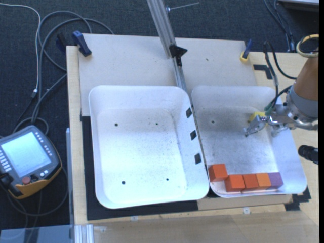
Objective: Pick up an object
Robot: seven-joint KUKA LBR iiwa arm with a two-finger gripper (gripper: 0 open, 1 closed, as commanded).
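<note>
Several blocks lie along the front wall of the right bin (pixel 223 97): an orange block (pixel 217 172) stands alone at the left. Beside it runs a row of a red-orange block (pixel 235 183), two orange blocks (pixel 256 180) and a purple block (pixel 275 178). My gripper (pixel 257 127) hangs over the middle right of this bin, well behind the blocks and apart from them. A small yellow bit (pixel 257 116) shows at its upper edge; I cannot tell whether that is a loose object or part of the tool.
The left bin (pixel 101 97) sits beside the right one, with black clips (pixel 193 134) on the shared wall. A slanted metal pole (pixel 162 22) rises behind the bins. Cables and a teach pendant (pixel 25 158) lie off the bench to the left.
</note>
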